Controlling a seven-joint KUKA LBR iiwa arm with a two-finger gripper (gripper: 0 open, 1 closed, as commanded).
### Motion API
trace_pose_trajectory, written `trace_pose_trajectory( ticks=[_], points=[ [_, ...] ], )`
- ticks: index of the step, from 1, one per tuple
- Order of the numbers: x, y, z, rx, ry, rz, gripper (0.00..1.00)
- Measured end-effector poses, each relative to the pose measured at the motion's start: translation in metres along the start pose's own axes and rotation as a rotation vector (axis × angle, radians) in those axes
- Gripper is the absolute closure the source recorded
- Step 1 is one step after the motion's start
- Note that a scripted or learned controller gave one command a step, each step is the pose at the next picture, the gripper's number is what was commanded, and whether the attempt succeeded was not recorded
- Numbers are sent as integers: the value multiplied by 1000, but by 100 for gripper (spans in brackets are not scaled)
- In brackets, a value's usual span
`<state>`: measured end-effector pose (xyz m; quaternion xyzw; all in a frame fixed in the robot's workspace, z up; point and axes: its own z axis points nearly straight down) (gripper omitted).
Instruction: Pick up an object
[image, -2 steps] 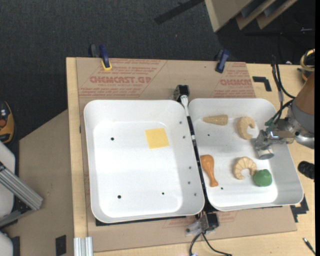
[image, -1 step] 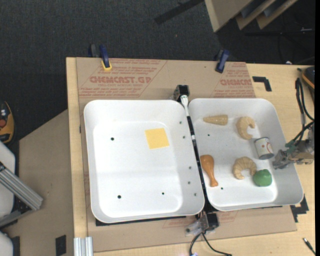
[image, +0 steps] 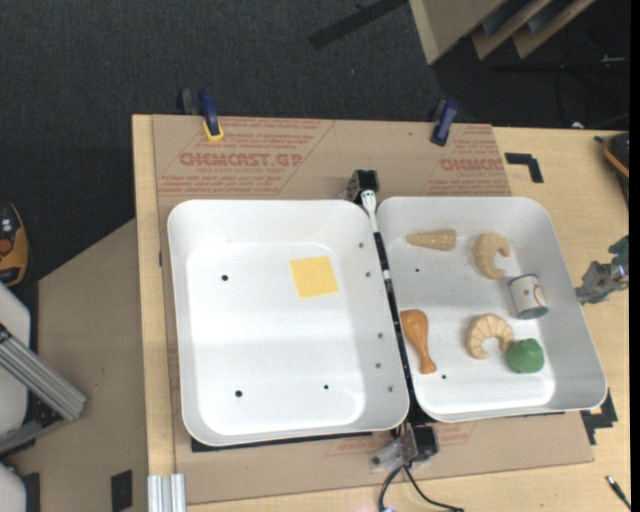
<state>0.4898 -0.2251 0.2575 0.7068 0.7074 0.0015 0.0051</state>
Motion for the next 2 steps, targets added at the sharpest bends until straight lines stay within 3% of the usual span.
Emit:
trace_pose_trajectory(
  ticks=[2],
  points=[
    [2,-12,82,14,8,1,100]
  ],
)
